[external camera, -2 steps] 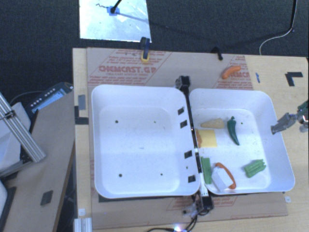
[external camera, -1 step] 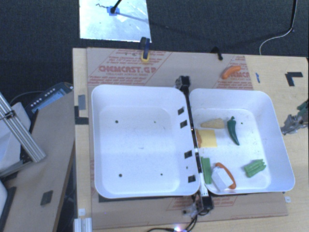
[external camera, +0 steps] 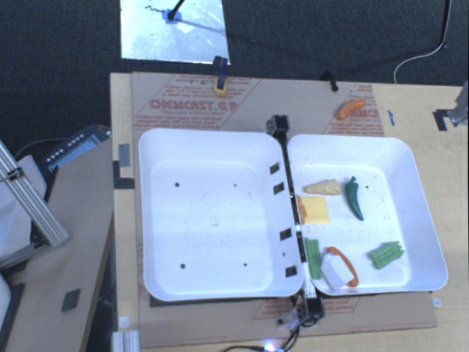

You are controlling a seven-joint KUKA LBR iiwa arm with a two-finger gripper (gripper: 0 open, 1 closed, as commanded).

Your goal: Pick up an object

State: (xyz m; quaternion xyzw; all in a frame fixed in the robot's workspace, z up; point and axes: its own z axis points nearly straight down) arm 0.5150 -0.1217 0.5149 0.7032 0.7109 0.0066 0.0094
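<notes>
The right white bin (external camera: 418,189) holds several small items. A tan wedge (external camera: 322,188) lies beside a dark green pepper (external camera: 355,198), with a flat yellow square (external camera: 315,210) below them. Near the front are a green strip (external camera: 313,258), a white block (external camera: 333,274) with an orange loop (external camera: 347,262), and a light green ridged piece (external camera: 386,254). An orange piece (external camera: 351,108) lies outside the bins on the cardboard. A grey part of the arm (external camera: 460,107) pokes in at the right edge, away from the bins.
The left white bin (external camera: 157,196) sits beside the right one, joined by a black-clipped seam (external camera: 287,204). A silver sheet (external camera: 174,20) and a yellow clamp (external camera: 220,79) lie at the back. An aluminium frame (external camera: 29,204) stands at the left.
</notes>
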